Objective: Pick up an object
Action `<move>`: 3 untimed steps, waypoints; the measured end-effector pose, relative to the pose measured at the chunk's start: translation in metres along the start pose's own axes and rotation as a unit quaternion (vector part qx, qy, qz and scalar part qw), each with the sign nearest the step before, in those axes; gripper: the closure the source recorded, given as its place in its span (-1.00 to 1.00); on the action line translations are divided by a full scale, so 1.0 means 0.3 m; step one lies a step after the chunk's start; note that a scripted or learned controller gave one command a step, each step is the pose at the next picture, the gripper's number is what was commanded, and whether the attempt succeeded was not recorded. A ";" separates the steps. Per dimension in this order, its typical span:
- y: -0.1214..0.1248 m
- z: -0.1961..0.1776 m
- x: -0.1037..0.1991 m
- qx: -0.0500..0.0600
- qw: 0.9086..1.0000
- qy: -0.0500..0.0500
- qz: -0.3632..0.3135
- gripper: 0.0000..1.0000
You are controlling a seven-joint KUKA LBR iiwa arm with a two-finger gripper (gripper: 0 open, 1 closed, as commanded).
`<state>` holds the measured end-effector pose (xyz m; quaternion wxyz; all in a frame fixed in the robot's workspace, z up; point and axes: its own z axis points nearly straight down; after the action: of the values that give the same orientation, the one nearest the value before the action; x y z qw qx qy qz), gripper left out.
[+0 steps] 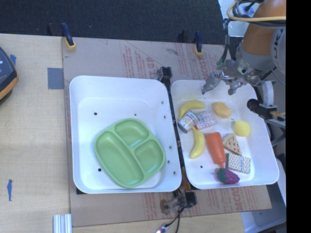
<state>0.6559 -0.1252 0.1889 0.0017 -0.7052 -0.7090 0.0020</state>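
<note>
Splayed wide with nothing between its fingers, the gripper (222, 85) hangs over the far rim of the right bin (270, 174), its two metal fingertips spread apart at the end of the grey arm with the orange band (265, 13) that comes in from the right. Closest to it, just toward the camera and slightly right, sits a small orange-yellow lump (222, 110), apart from the fingers. Left of that lump and a little nearer the camera lies a curved banana (190, 107), with a small printed packet (205, 120) and a silver can (186, 123) touching or nearly touching one another just beyond it. To the right of these, below the claw's right side, rests a lemon (242, 128). Farther toward the camera a second banana (197, 145) lies lengthwise, beside an orange carrot-like piece (215, 149) and a wedge of pale waffled food (232, 143). Farther still, by the near rim, lie a patterned cracker box (239, 164) and a purple grape cluster (227, 176). Well off to the claw's left, past the divide between the two bins, the left bin (85, 93) holds a green divided plate (129, 152) lying flat in its near half.
</note>
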 end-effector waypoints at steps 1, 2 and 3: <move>-0.286 0.200 -0.052 0.000 1.000 0.000 0.001 -1.00; -0.528 0.315 -0.056 -0.006 1.000 -0.001 0.000 -1.00; -0.514 0.312 0.064 -0.009 1.000 -0.007 0.003 -1.00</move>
<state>0.5011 -0.1069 0.0960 -0.0095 -0.7074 -0.7067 0.0008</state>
